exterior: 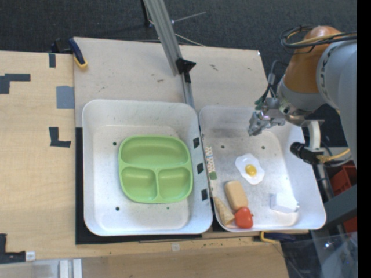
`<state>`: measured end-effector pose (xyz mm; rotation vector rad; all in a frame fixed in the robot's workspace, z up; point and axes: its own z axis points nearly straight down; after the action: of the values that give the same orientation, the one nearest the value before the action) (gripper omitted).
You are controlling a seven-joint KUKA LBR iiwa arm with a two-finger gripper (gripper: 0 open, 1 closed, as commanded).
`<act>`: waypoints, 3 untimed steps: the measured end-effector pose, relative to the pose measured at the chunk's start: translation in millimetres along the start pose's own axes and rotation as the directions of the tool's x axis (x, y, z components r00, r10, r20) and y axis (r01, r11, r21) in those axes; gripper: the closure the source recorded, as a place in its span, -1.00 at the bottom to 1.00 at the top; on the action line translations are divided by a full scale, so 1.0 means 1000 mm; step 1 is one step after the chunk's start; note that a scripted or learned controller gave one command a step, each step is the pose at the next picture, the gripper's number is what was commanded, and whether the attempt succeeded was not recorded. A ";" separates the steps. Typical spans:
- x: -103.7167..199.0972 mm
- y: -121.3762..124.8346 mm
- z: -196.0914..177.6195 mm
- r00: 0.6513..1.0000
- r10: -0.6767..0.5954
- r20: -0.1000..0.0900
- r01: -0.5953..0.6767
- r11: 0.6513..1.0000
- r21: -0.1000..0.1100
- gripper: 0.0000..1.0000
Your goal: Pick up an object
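The arm reaches in over the right bin (301, 172), and its gripper (255, 126) hangs above the bin's far edge, near the middle of that edge. Whether the fingers are open or closed cannot be told; nothing shows between them.

The objects lie on the right bin's floor, all apart from the gripper. A fried egg (250, 169) lies flat near the bin's centre, its yolk up. A tan bread roll (235, 194) sits nearer the front edge, its long axis running from the far edge toward the near edge with a slight lean. A red tomato (244, 218) touches the roll's near end, close to the bin's near edge. A crust-like wedge (223, 212) lies along the left wall just beside the roll, pointing toward the near-left corner. A pale white piece (283, 203) rests near the near-right corner.

In the left bin (95, 155), a green divided plate (155, 168) sits near the centre.
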<state>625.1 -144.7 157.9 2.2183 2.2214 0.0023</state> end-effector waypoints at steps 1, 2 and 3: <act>0.009 -0.001 -0.047 1.000 -0.001 0.000 0.001 1.000 -0.001 1.00; 0.005 -0.002 -0.110 1.000 0.000 0.001 0.000 1.000 -0.004 1.00; 0.065 -0.006 -0.109 1.000 -0.005 -0.003 0.005 1.000 0.004 1.00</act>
<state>618.9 -79.2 267.2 2.2155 2.2308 0.0008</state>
